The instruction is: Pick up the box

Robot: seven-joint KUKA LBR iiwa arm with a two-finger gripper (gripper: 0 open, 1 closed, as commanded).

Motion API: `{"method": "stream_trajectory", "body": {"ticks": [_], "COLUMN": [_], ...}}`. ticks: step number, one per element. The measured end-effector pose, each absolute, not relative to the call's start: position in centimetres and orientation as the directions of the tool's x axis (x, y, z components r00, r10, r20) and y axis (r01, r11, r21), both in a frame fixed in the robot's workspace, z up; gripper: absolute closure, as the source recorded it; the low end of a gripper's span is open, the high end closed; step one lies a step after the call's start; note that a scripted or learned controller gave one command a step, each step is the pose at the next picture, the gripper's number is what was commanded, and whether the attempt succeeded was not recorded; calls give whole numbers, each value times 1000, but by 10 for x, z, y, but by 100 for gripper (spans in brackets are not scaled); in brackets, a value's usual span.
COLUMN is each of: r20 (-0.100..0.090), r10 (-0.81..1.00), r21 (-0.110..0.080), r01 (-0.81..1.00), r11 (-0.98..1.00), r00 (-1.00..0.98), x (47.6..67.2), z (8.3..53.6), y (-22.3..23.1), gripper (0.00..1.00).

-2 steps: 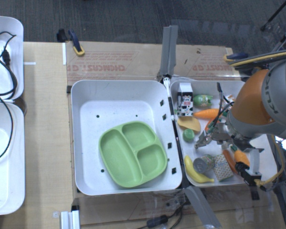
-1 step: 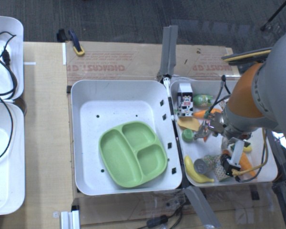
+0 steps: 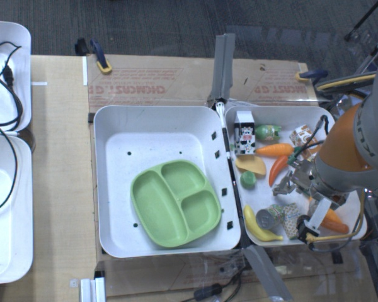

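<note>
Two shallow white bins sit side by side on the bench: the left bin (image 3: pixel 107 168) holds a green three-compartment plate (image 3: pixel 175 202), tilted on the bin floor. The right bin (image 3: pixel 283 107) holds the box (image 3: pixel 244 132), a small milk carton printed in black and white, near its back left corner, with a green toy vegetable (image 3: pixel 267 131) just beside it, an orange carrot (image 3: pixel 274 149), a red-orange pepper (image 3: pixel 278 168) and a banana (image 3: pixel 258 226) near the front. The grey arm with its orange band reaches in from the right, its gripper (image 3: pixel 288 184) low over the middle of the right bin, well apart from the box.
</note>
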State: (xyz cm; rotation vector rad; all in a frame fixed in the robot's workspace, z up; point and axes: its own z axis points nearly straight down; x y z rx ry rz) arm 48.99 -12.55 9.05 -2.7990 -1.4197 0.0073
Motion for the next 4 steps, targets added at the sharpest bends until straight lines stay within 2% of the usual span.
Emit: {"method": "stream_trajectory", "body": {"ticks": [1,2,3,4], "r20": [-3,-3,-4,-3], "r10": [797,820,866,830], "r21": [-1,-1,-4,-5], "r01": [797,820,866,830], "r11": [-604,-573,-500,-558], "r00": [604,573,500,558], "x": [597,611,538,476], "z": [136,191,190,132], "y": [-119,-42,-75,-122], "gripper": [0,0,0,0]}}
